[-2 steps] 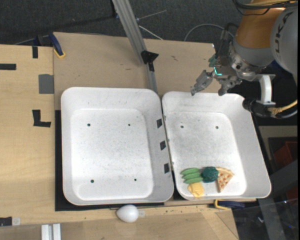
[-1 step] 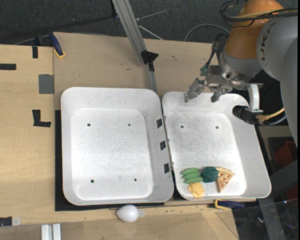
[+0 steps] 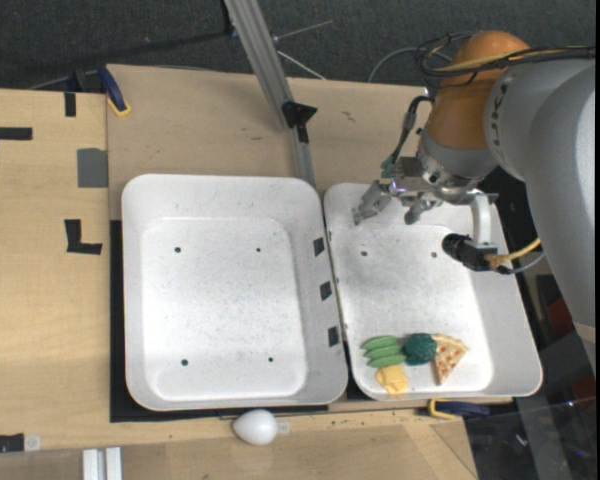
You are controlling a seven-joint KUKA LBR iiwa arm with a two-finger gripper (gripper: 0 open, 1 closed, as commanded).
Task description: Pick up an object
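Note:
My gripper [image 3: 392, 209] hangs over the far end of the right bin [image 3: 420, 278], open, with nothing between its two fingers. At the near end of that bin lies a cluster of small toy foods: a green pea pod [image 3: 382, 348], a dark green broccoli piece [image 3: 418, 347], a yellow piece [image 3: 391, 377] and a pizza slice [image 3: 447, 356]. The gripper is well away from them, toward the far side of the bin.
The left bin [image 3: 220, 288] sits beside the right one. A white egg-shaped object [image 3: 255, 427] rests on the bench just in front of the left bin. A grey metal pole [image 3: 270, 68] slants in from the top toward the bins' junction.

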